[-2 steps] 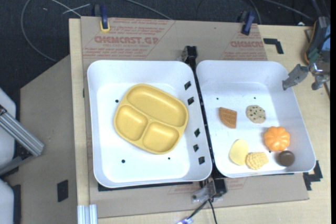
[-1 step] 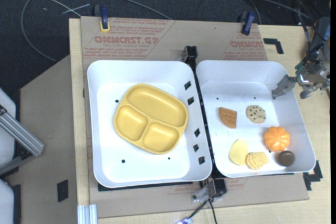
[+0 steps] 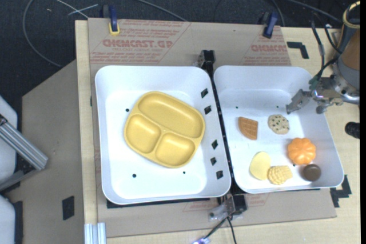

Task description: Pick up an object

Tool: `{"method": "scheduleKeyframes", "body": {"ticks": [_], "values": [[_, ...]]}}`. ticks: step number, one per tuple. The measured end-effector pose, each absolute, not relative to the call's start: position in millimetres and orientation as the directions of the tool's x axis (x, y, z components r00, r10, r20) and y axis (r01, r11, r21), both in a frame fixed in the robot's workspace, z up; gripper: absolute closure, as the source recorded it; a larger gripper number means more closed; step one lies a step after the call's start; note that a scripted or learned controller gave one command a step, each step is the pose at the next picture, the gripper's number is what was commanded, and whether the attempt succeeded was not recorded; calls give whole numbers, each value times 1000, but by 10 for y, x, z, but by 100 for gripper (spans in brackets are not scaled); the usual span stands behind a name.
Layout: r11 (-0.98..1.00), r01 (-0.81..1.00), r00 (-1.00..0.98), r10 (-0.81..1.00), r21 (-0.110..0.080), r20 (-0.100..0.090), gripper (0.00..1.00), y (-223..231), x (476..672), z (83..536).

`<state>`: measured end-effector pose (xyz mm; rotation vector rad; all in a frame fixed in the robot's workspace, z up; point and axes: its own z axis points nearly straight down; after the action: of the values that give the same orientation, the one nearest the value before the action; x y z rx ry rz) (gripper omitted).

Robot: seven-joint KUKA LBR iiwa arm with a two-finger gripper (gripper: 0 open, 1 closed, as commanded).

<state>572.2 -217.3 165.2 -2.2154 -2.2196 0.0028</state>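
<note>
In the camera view, the grey arm is cut off at the right edge, and its two-finger gripper (image 3: 307,99) hangs over the upper right of the right white bin (image 3: 257,78), fingers spread apart and grasping nothing. Below it lie a speckled round cookie (image 3: 278,124), a tan cracker (image 3: 248,127), an orange toy pumpkin (image 3: 301,150), a pale yellow wedge (image 3: 260,165), a yellow corn piece (image 3: 279,174) and a small brown ball (image 3: 311,172) near the bin's rim. The bin's upper left floor lies bare. Left of that bin, a yellow divided plastic plate (image 3: 164,129) fills the left white bin (image 3: 108,123).
</note>
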Motion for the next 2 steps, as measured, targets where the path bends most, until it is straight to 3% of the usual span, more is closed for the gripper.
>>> {"method": "scheduleKeyframes", "body": {"ticks": [1, 2], "values": [[1, 1000, 0, 1000, -6, 3, 0, -2164, 5709, 1229], [1, 1000, -1, 1000, 1, 1, 100, -2169, 5727, 1372]]}}
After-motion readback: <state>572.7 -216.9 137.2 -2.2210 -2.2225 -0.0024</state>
